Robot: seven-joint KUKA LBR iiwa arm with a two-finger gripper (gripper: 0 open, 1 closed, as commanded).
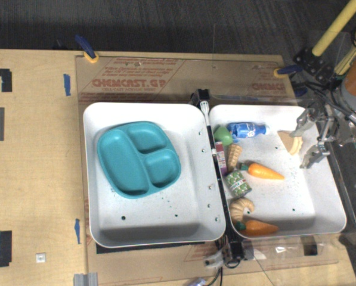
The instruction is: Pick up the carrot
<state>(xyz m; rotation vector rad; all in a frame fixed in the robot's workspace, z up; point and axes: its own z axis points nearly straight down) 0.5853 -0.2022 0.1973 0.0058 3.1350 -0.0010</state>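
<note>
While my arm is cut off at the right edge, my gripper (313,137) hangs over the right bin (297,210), fingers spread wide around nothing. Left of it, apart, lies the carrot (265,171); a second orange piece (259,227) at the near rim is hard to identify. On the brown board, the left bin (103,219) bears a teal tray (138,158).

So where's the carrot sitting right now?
In the camera view, one carrot lies mid right bin, right of the green item; a second carrot rests against the bin's near wall.
</note>
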